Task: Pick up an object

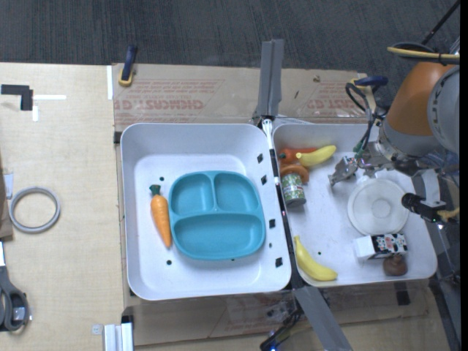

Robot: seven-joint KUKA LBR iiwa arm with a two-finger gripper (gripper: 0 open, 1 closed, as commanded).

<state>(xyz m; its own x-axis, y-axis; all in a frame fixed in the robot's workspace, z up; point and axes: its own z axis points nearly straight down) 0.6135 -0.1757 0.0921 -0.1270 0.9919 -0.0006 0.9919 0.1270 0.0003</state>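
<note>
Reaching in from the right, the grey arm with its orange band holds the 2-finger metal gripper (344,172) low over the right white bin (336,229), fingers apart and clamped on nothing. Just beside it lie a round white lid (376,207), 1 small yellow banana (319,154) and a green-labelled jar (293,189); a second yellow banana (313,262) rests near the front wall. The left white bin (139,218) bears a teal 3-compartment plastic plate (217,215) with an orange toy carrot (161,216) alongside
</note>
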